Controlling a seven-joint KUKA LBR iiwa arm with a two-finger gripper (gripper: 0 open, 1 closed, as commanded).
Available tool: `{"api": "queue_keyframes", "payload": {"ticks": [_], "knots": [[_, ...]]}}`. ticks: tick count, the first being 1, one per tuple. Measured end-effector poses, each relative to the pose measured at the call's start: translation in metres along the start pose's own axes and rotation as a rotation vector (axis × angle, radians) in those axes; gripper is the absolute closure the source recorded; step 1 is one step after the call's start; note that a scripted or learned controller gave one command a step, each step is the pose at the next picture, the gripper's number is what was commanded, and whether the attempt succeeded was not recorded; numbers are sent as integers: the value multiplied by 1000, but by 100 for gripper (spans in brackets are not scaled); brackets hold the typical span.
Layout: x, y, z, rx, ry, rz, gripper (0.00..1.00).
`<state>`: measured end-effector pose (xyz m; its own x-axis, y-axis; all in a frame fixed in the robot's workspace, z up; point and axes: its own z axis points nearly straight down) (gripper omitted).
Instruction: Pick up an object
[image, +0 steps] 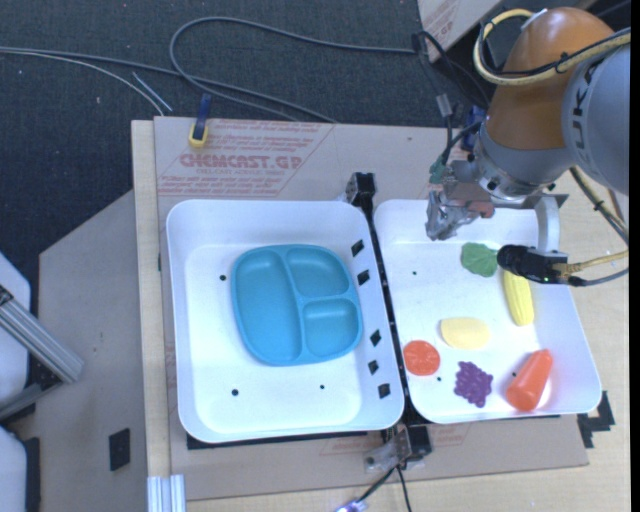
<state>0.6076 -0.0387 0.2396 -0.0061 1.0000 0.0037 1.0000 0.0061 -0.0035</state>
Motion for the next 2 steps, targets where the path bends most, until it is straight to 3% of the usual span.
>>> {"api": "queue_keyframes", "payload": {"ticks": [1, 2], "knots": [[60, -5, -5, -2, -1, 0, 100], [114, -8, 13, 1, -2, 1, 100]]}}
